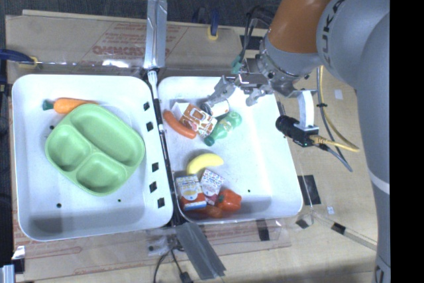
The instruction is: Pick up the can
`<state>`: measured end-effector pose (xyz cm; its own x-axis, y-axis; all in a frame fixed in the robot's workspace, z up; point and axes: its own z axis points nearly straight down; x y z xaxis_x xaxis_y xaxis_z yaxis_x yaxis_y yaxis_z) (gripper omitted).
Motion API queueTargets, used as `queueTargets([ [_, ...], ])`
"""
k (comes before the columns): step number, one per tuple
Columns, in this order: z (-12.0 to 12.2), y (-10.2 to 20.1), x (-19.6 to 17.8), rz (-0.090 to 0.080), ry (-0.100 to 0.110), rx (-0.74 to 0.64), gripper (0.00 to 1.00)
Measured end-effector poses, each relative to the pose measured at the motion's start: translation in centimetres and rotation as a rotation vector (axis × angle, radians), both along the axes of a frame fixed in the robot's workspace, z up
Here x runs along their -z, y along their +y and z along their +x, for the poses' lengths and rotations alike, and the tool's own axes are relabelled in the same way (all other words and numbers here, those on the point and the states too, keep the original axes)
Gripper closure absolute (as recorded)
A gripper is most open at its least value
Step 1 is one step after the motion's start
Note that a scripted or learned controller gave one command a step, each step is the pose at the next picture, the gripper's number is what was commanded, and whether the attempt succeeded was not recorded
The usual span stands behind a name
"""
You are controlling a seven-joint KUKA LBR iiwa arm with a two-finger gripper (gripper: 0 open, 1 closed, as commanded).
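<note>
In the right bin (278, 162), the can (218, 105) lies tilted just behind the green bottle (222, 128). The gripper (238, 93) hovers just beyond that bottle, fingers apart and clamping nothing. The approach looks under way; next it needs to centre over the can and descend. Brown cardboard (99, 33) backs the bins.

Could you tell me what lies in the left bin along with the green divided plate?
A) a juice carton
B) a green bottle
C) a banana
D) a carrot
D: a carrot lies at the upper edge of the green plate in the left bin; the banana and green bottle are in the right bin.
</note>
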<state>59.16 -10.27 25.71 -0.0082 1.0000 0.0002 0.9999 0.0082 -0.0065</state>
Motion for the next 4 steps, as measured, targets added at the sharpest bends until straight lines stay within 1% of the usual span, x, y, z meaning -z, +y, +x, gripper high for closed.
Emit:
queueTargets([
  [1,0.0,0.5,7.7,-0.001,0.000,-0.023,0.00],
  [2,0.7,-1.1,15.3,-0.001,-0.006,-0.066,0.00],
  [3,0.7,-1.1,14.4,-0.002,-0.003,-0.070,1.00],
  [4,0.7,-1.1,14.4,-0.002,-0.004,-0.070,0.00],
])
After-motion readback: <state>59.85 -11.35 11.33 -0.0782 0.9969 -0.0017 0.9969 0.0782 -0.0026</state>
